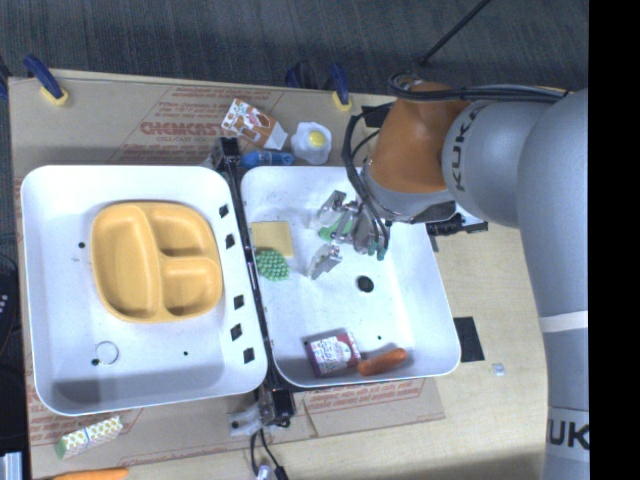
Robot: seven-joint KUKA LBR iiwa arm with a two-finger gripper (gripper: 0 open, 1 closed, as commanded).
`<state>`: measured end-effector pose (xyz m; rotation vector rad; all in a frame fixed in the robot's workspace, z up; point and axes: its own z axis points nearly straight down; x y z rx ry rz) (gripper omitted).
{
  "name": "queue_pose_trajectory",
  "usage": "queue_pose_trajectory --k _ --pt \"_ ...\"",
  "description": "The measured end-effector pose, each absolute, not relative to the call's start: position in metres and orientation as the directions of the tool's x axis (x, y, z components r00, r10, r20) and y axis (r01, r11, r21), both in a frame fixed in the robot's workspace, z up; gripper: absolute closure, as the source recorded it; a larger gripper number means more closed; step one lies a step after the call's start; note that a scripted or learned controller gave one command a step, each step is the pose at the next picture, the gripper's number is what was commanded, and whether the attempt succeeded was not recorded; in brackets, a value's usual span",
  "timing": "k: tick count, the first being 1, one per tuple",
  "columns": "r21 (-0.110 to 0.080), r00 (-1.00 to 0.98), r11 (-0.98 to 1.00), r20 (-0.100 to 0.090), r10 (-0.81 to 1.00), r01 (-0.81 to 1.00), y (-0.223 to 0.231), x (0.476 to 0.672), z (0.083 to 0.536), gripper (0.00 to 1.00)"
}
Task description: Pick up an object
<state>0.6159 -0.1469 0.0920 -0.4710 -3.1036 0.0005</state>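
Not much done yet by the looks of it: gripper point(335, 240) hanging mid right bin point(420, 298), fingers apart, clamped on nothing. Still to grab: green ball point(270, 263) and yellow block point(272, 236) by the left wall, carrot point(382, 362) and maroon packet point(331, 353) at the near edge.

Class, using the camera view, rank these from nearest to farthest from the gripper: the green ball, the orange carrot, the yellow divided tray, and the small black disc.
Measured from the gripper:
1. Small black disc, just below and right of it in the right bin; the green ball, to its left in the same bin, is too close to call.
2. Orange carrot, at that bin's near edge.
3. Yellow divided tray, in the left bin.
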Motion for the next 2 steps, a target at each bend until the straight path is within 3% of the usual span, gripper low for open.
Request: queue_pose_trajectory --k 1,2 --pt "0.000 -0.973 0.973 -0.001 0.231 0.231 -0.132 0.642 0.092 0.00" --pt "0.000 -0.998 0.998 0.002 0.066 0.066 -0.101 0.625 0.092 0.00"
